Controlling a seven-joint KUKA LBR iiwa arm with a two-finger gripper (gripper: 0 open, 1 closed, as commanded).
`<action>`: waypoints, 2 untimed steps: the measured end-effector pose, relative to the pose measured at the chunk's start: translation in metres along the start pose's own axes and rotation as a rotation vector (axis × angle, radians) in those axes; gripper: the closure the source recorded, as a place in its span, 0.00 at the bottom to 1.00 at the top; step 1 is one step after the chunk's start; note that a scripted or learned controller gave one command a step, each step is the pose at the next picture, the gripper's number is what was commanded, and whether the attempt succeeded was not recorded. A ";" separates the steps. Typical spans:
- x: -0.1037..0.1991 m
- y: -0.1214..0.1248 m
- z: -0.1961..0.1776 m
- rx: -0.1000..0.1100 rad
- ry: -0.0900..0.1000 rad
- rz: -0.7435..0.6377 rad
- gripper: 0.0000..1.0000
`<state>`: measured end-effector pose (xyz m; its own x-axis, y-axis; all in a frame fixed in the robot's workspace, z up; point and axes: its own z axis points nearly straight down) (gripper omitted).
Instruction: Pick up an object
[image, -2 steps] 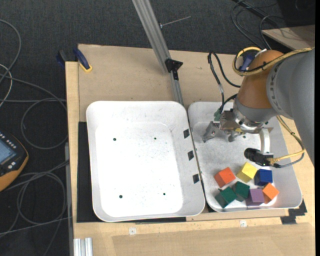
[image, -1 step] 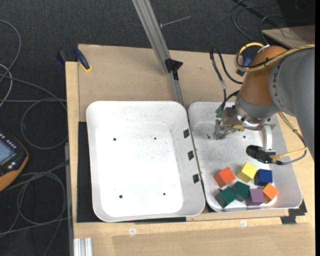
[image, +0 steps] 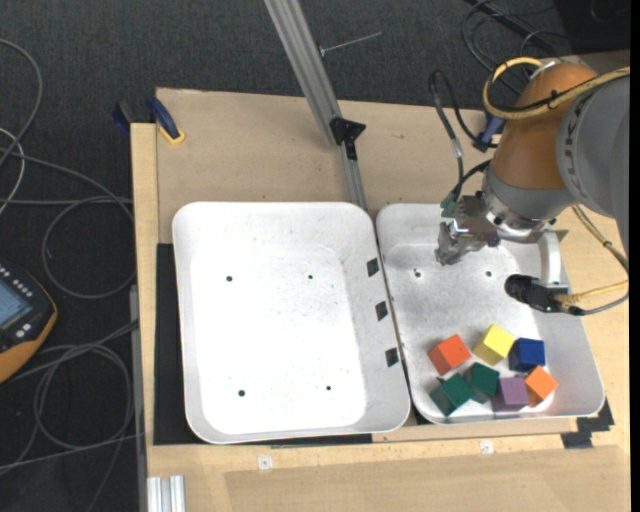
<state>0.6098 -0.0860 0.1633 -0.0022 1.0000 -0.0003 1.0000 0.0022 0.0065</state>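
Two-finger metal hand (image: 452, 243) on grey arm w/ orange band (image: 535, 110), reaching in from right, hanging over far part of right shallow white plastic bin (image: 420, 300). Tips pointing down at bare, speckled bin floor, nothing seen between them; can't tell whether set wide or narrow, too small and dark to read.

Well apart from hand, toward near right corner of same bin, cluster of small cubes: orange cube (image: 450, 353) closest to hand, yellow cube (image: 494, 344) just beside it, blue cube (image: 528, 353) next along. Behind those, nearer bin's front rim: two dark green cubes (image: 467, 386) touching each other, purple cube (image: 513, 391), second orange cube (image: 541, 383) at outer end. All lying on bin floor, none lifted.

Left of hand, across black clips joining bins, left white bin (image: 200, 300), speckled. Pale wooden bench (image: 250, 140) under both. Black cylindrical part w/ yellow cable (image: 535, 292) just right of and below hand, over bin.
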 end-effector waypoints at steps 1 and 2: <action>-0.005 0.007 -0.062 -0.002 -0.001 0.001 1.00; -0.001 0.007 -0.127 -0.003 -0.001 0.000 1.00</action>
<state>0.6156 -0.0874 0.2904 -0.0025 1.0000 -0.0012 0.9999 0.0025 0.0098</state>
